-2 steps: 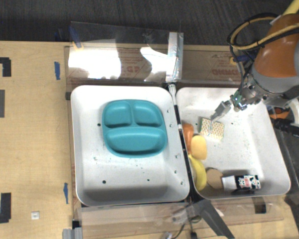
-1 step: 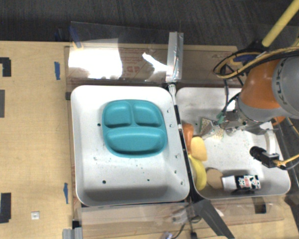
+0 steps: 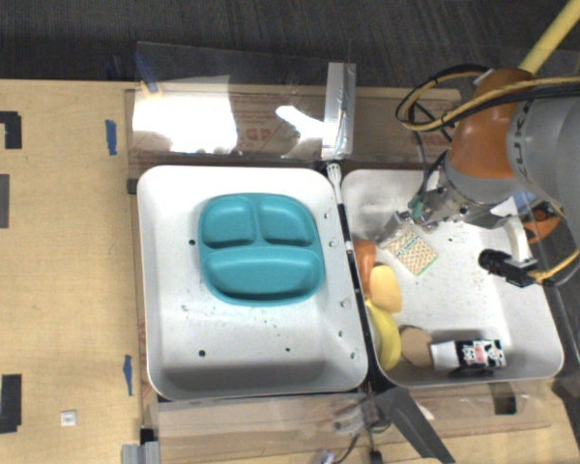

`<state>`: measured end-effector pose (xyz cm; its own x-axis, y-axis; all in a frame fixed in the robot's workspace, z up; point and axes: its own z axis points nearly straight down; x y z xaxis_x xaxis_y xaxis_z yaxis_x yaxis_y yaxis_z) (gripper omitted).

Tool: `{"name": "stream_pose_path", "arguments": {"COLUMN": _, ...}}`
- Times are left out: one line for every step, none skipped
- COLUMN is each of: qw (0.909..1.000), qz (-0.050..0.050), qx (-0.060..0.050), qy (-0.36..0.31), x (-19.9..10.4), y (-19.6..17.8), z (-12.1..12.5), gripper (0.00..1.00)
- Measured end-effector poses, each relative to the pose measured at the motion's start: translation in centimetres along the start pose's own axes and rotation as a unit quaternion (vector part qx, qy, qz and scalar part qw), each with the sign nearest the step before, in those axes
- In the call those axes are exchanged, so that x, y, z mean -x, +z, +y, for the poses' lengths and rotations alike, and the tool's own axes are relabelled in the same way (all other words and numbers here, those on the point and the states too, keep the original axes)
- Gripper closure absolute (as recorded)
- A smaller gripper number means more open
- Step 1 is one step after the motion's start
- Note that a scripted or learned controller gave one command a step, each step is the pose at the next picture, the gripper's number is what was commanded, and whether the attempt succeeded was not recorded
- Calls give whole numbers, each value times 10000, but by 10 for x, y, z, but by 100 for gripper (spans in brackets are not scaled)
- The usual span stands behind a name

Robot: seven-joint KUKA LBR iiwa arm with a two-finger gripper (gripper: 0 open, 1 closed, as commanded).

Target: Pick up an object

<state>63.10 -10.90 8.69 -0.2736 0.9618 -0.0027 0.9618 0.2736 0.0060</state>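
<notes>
A teal divided tray (image 3: 261,247) is seen in the left bin (image 3: 164,346). In the right bin (image 3: 532,341), along its left wall, a lemon (image 3: 385,287), banana (image 3: 387,337) & small bottle (image 3: 467,354) are laid. The gripper (image 3: 413,213) is placed just above a patterned packet (image 3: 412,252); open/closed state cannot be told.

A robotics lab: taped plywood bench (image 3: 48,259), two white bins (image 3: 164,356), cabled grey arm (image 3: 532,143).
</notes>
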Motion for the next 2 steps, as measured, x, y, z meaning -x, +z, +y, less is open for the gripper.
{"name": "stream_pose_path", "arguments": {"qw": 9844, "qz": 1, "qx": -5, "qy": 1759, "x": -11, "y": -1, "z": -51, "gripper": 0}}
{"name": "stream_pose_path", "arguments": {"qw": 9844, "qz": -11, "qx": 25, "qy": 1758, "x": -10, "y": -13, "z": -49, "gripper": 100}}
